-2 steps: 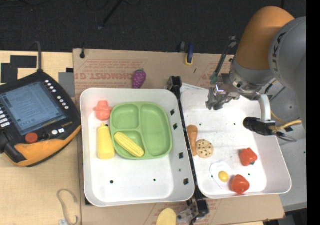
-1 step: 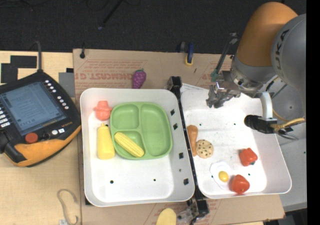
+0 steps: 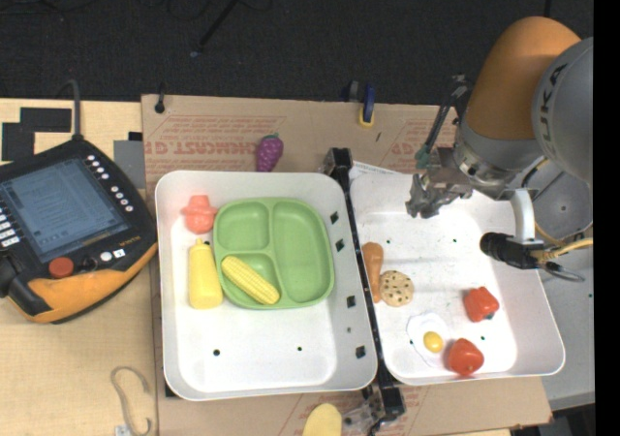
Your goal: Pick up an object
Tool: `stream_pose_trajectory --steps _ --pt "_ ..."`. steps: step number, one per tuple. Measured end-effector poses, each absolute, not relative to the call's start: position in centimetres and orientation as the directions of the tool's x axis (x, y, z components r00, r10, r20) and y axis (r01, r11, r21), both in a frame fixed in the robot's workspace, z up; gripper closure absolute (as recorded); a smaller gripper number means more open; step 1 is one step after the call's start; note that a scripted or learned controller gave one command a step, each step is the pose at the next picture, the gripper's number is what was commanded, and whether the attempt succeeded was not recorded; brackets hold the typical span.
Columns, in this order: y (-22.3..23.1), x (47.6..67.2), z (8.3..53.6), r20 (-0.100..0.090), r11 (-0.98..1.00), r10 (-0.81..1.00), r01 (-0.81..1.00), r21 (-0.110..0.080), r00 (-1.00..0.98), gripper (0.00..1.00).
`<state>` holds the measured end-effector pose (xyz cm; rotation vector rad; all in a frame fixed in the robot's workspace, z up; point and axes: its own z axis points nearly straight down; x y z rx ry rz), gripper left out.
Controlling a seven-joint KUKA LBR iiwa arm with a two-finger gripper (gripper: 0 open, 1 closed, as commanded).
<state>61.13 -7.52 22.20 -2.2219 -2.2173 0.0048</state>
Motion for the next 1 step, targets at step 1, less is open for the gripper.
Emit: stream_pose_trajectory --steps 1 --pt "-6.52 61.36 22.11 0.0 -0.001 1.0 1.0 -0.003 0.001 1.0"
